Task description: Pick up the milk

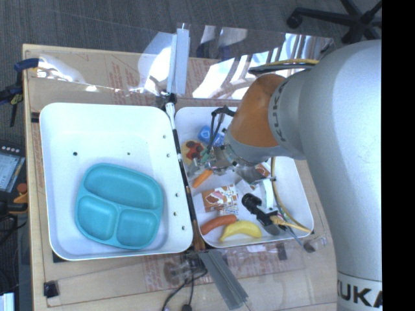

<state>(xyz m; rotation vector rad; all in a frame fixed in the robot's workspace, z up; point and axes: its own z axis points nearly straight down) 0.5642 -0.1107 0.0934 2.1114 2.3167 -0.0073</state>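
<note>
The milk, a small white and orange-brown carton, lies flat in the middle of the right bin. My gripper hangs over the upper middle of that bin, just beyond the carton and a little to its left. The grey wrist and orange band cover most of it. Nothing of the carton shows between the gripper's parts.
In the right bin an orange carrot lies by the gripper, red pieces and a blue item sit further back, and a sausage and a banana lie at the front. The left bin holds a teal divided plate.
</note>
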